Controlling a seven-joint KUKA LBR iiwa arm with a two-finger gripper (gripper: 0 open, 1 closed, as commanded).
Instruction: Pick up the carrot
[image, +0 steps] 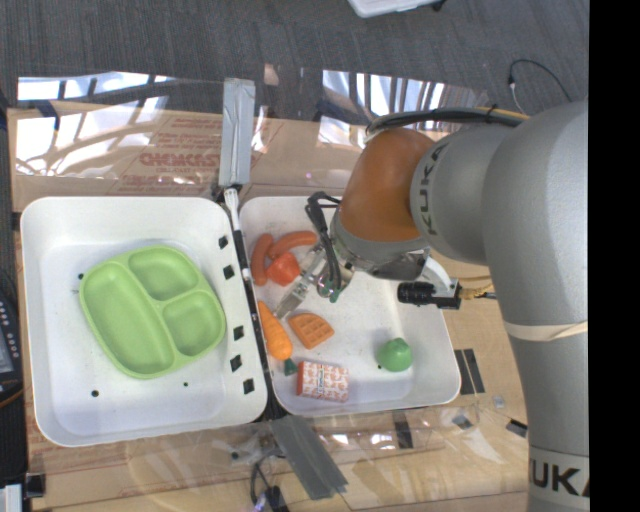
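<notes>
Grey arm (500, 200) overhead, fingers (300, 292) spread open, gripping nothing, carrot (275, 335) just below-left of them

My tool (306, 287) hangs in the right bin (440, 345), just above the carrot (276, 334) by the bin's left wall; the green plate (150, 310) lies in the left bin (60, 400).

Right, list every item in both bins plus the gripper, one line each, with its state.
carrot: lying flat by the right bin's left wall, not gripped
gripper: above the right bin, over the red pieces
green plate: flat in the left bin, compartments bare
hot dog: lying flat
waffle piece: lying flat
green apple: resting apart
red carton: on its side
</notes>
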